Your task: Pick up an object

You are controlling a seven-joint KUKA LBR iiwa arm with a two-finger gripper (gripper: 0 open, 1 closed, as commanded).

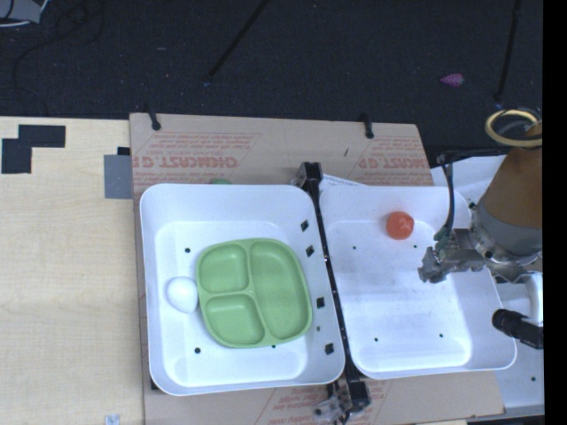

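Observation:
A small orange-red ball (400, 225) lies in the right bin (390, 352), near its far side. My gripper (436, 267) hangs over the right part of that bin, to the right of the ball and a little nearer the front, apart from it. In the left bin (168, 237) a green divided plate (253, 291) lies flat, and a white egg-shaped object (182, 294) rests against its left edge.
A black divider (324, 273) runs between the two bins. Both bins sit on a cardboard sheet (266, 153). The arm's grey body with its orange band (518, 193) stands over the right bin's right rim. A black part (518, 326) sticks out at the lower right.

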